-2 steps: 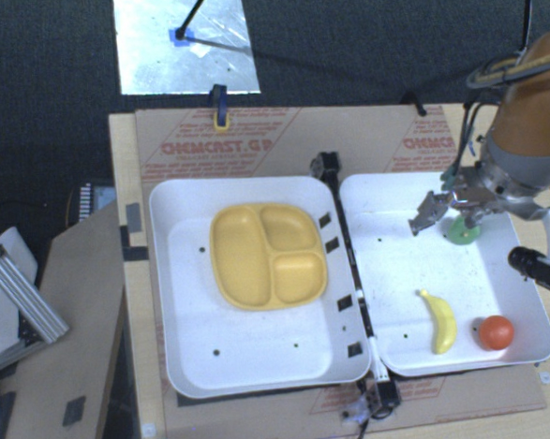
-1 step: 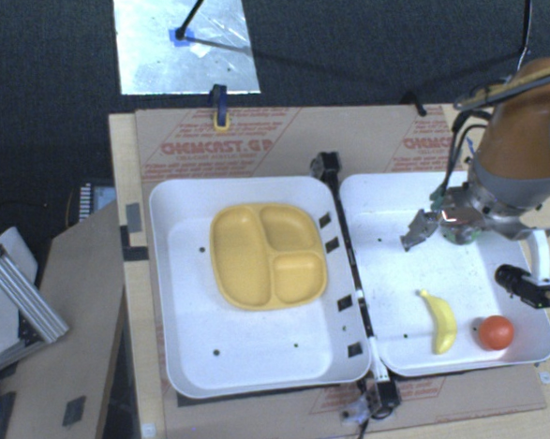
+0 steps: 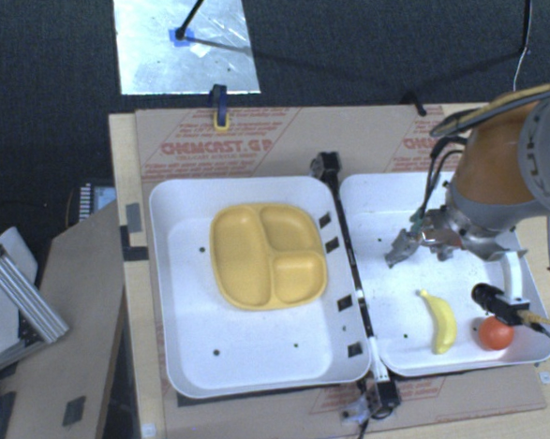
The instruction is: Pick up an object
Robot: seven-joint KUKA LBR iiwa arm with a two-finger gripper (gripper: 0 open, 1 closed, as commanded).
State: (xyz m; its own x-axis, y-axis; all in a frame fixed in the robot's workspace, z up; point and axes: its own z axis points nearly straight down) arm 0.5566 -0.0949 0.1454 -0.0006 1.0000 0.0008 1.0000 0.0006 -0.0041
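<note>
While the gripper is hovering over the right bin, its fingers are pointing toward the divider; their spread cannot be told. The banana is lying nearer the camera, apart from the fingertips, with its long axis running toward the front rim, stem end nearest the gripper, beside an orange ball.

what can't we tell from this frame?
- Gripper in the camera view: small and blurred, so open or shut is unclear.
- Orange ball: partly covered by a black part in front of it.
- Right bin: its right side is hidden under the arm.
</note>
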